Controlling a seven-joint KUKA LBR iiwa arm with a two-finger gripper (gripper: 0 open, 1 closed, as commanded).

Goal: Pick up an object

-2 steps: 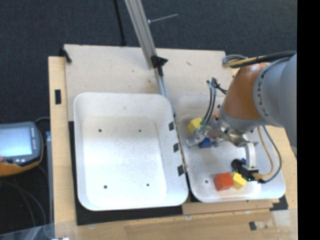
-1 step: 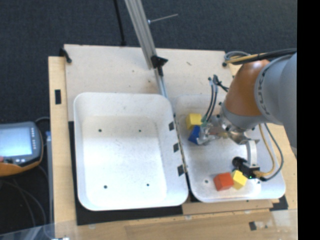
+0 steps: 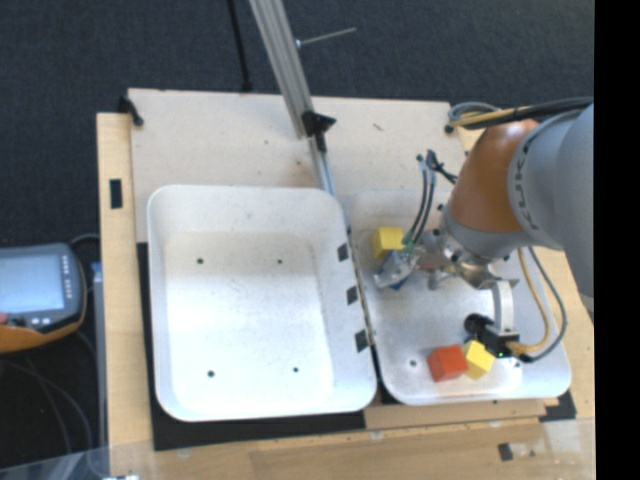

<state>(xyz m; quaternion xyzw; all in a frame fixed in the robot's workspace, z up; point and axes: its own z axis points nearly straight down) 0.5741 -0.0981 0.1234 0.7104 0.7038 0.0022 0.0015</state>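
Observation:
My gripper [image 3: 397,268] is low over the left part of the right bin [image 3: 400,383], reaching in from the right under the grey and orange arm. A yellow block [image 3: 389,239] lies just above the gripper tip, very close to it; contact is unclear. An orange-red block [image 3: 447,362] and a smaller yellow block [image 3: 480,359] sit side by side near the right bin's front edge, well clear of the gripper.
The left bin [image 3: 160,268] stands beside the right one, their walls meeting near the gripper. A slanted aluminium post [image 3: 285,58] rises behind the bins. A grey device [image 3: 38,288] lies off the bench at the left.

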